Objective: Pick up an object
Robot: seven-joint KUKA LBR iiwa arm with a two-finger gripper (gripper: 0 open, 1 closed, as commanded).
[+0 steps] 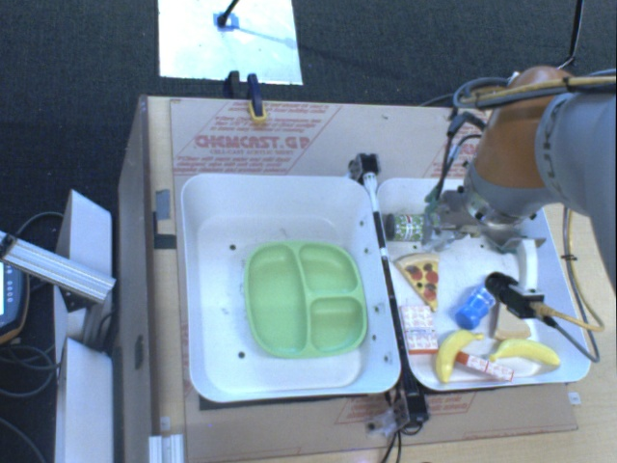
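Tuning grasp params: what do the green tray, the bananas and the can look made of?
Green tray: likely molded plastic, matte to satin, uniform colour, rounded compartment walls.
Bananas: probably toy plastic, evenly bright yellow and smooth.
Can: small, lying on its side, with a green label; metal or plastic, too small to tell.

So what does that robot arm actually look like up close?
The arm is a thick, rounded grey tube with a broad orange band above the wrist. Thin cables loop beside it near the wrist. Its tool is a small grey metal assembly at the tip.
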